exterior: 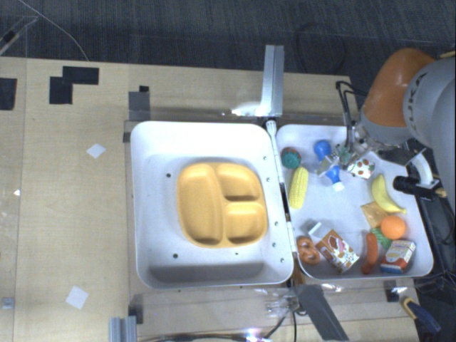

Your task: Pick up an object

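Looking down from the fixed camera view: the grey two-finger gripper (342, 157) sits low in the upper middle of the right white plastic bin (425, 261), with the arm coming in from the right under its orange band. Can't tell finger state; the tip is tangled visually with a small blue object (332, 174), and nothing reads clearly as clamped, so I'd call it no confirmed grasp. The closest candidates are that blue object, touching or just below the tip, and a round blue ball (322, 149) just to its left. The yellow plastic corn cob (298, 187) lies further down-left, near the bin's left wall, with its long axis running roughly top to bottom in frame and a slight lean; the pointed end is up. The yellow banana (385, 194) lies down-right of the tip, with its long axis also near vertical, curving toward the lower right. A strawberry-patterned white piece (363, 167) sits just right of the tip. My read: the target is whatever is directly under the claw, probably the blue object. The left white bin (142, 191) holds a yellow compartment tray (219, 204), well apart.
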Controlling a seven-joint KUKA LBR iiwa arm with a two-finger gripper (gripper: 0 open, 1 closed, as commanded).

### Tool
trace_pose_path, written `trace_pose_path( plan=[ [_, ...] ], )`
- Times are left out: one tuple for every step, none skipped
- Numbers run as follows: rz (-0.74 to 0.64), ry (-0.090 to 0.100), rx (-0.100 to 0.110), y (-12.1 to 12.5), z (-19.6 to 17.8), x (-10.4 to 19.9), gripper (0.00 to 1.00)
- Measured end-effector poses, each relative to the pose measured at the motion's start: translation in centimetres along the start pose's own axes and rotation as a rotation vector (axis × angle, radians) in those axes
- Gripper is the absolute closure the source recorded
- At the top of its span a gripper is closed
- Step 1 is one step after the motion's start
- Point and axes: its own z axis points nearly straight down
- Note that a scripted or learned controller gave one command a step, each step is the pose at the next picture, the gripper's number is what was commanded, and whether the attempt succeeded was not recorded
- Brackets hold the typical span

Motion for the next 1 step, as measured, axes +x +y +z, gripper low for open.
trace_pose_path(
  plan=[
    [0.565,0.007,0.010,-1.13,-12.88,5.47,1.00]
  ],
)
